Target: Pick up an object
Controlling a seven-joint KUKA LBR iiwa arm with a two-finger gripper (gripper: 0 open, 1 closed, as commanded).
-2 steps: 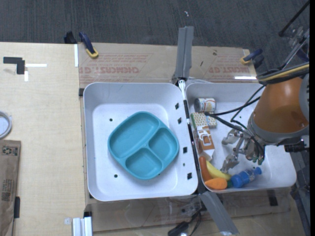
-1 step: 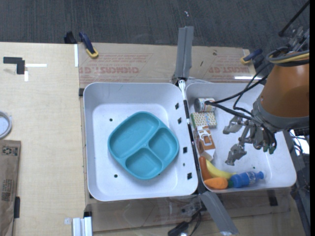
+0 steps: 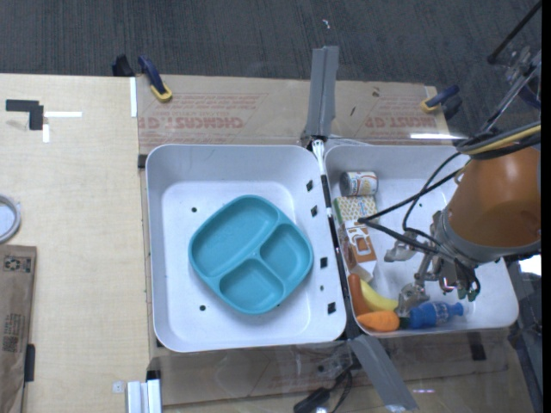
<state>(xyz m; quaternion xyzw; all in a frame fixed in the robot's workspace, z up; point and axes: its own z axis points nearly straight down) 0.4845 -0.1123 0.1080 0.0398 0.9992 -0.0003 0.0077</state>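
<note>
Pale wooden tabletop (image 3: 69, 188) carries two white bins side by side beneath a fixed overhead camera. Nearest, along the right bin's (image 3: 495, 321) six o'clock wall, lie a blue bottle (image 3: 435, 315), an orange carrot-shaped toy (image 3: 377, 320) and a yellow banana (image 3: 374, 296), crowded close together. Just above the bottle hangs the grey arm's tool (image 3: 430, 282); whether it is released or clenched cannot be told. At nine o'clock, the left bin (image 3: 164, 231) holds a teal divided plate (image 3: 250, 254). Farther off, toward twelve o'clock, a small can (image 3: 359, 182) rests. The bottle looks light, smooth, likely slippery; its midsection appears the surest hold.
</note>
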